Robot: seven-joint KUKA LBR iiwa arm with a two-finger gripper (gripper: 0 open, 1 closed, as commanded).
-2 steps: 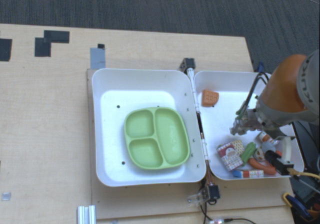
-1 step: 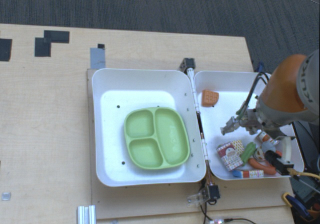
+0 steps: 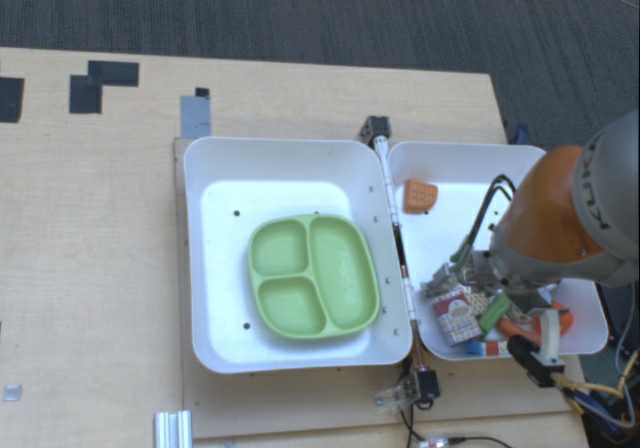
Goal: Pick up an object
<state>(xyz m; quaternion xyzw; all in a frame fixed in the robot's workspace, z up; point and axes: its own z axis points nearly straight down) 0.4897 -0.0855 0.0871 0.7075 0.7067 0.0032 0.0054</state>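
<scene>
Objects for picking (image 3: pixel 470 321) heaped at right bin's (image 3: pixel 440 236) near edge under gripper (image 3: pixel 462 281); no shared long axis. Green divided plate (image 3: pixel 314 276) fills left bin (image 3: pixel 215 236), tilted slightly. Orange waffle-like block (image 3: pixel 420 196) alone near right bin's far-left corner. Jaw state: cannot tell. Wooden bench (image 3: pixel 90 236) bare leftward.

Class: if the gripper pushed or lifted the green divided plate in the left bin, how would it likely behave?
The green divided plate looks like rigid molded plastic, so probably stiff and light. It lies flat and wide, so it would likely slide rather than tip. Its smooth rim may be slippery to pinch.
</scene>
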